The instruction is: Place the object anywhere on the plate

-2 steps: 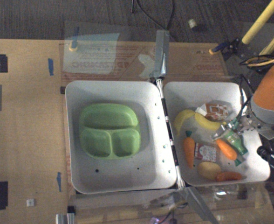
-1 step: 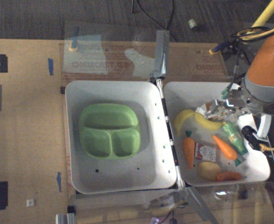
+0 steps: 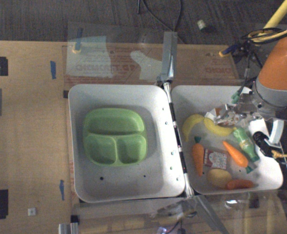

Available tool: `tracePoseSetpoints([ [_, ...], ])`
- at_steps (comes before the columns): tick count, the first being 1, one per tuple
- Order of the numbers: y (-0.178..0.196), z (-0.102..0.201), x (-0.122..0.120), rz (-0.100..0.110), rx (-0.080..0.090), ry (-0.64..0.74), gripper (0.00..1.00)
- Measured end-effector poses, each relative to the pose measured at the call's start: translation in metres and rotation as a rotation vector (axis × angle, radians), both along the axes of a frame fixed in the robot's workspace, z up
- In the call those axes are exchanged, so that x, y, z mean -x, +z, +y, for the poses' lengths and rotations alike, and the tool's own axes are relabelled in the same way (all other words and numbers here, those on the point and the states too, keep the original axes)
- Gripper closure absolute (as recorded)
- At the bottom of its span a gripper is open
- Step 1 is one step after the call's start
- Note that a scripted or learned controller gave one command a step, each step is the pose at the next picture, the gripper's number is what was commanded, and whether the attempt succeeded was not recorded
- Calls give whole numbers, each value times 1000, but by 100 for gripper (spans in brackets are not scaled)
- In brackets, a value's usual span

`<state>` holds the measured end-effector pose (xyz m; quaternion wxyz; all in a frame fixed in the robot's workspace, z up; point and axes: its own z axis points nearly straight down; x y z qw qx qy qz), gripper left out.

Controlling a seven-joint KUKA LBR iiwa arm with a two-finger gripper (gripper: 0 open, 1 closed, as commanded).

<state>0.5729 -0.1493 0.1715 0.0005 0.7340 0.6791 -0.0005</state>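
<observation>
Plywood tabletop carries both bins, the green plate in the left one and my gripper over the right bin's toy food—I can't tell its state—so I'd judge the banana light, stiff, slick plastic, best pinched mid-curve.

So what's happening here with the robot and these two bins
A robot arm reaches in from the right over the right bin, which holds toy food: a banana, a few carrots, a green bottle and a small red packet. Its end effector sits low at the back of that pile, but whether it has gripped anything is unclear. The green divided plate in the left bin has nothing on it yet.
</observation>
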Motion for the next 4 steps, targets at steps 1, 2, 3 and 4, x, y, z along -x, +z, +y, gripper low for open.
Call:
tracePoseSetpoints([
  [1, 53, -48, -57, -3, 2, 244, 0],
  [2, -52, -37, 34, 1, -2, 343, 0],
  [3, -42, -39, 34, -2, -1, 340, 100],
  [4, 3, 3, 58, 1, -3, 377, 100],
])
